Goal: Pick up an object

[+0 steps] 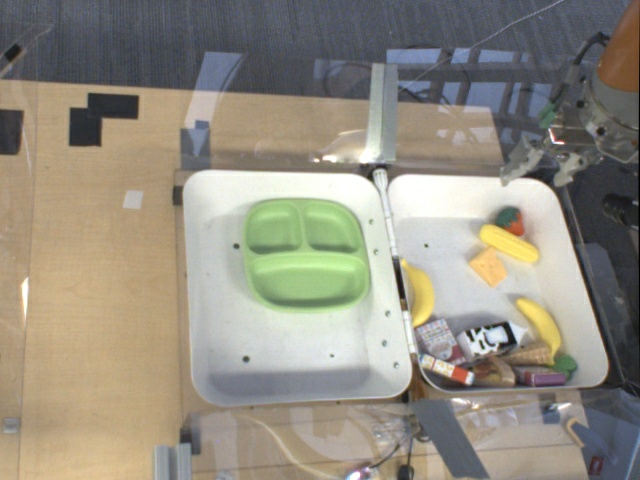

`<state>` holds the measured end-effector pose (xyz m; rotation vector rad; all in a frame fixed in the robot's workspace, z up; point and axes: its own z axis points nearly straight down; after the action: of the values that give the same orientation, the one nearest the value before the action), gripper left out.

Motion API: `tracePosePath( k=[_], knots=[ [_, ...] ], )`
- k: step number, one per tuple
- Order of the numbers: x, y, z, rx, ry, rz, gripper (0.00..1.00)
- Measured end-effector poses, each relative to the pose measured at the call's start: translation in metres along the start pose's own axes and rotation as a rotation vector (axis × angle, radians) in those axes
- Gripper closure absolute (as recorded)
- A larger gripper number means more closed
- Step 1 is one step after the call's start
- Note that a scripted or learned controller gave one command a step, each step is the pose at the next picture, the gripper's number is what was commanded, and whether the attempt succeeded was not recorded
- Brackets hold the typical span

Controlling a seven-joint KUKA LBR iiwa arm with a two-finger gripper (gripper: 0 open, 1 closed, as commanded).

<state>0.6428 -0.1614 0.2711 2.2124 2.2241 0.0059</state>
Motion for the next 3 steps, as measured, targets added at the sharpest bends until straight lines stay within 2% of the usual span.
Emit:
tracePosePath(
  k=[1, 2, 3],
  knots=[
    [0.019, 0.027, 0.125, 0.003, 0.0, 0.28, 0.0],
    [-0.004, -0.042, 0.181, -0.005, 0.005, 0.292, 0.0],
    [-0.005, -0.039, 0.168, -0.014, 0.003, 0.294, 1.0]
  ],
)
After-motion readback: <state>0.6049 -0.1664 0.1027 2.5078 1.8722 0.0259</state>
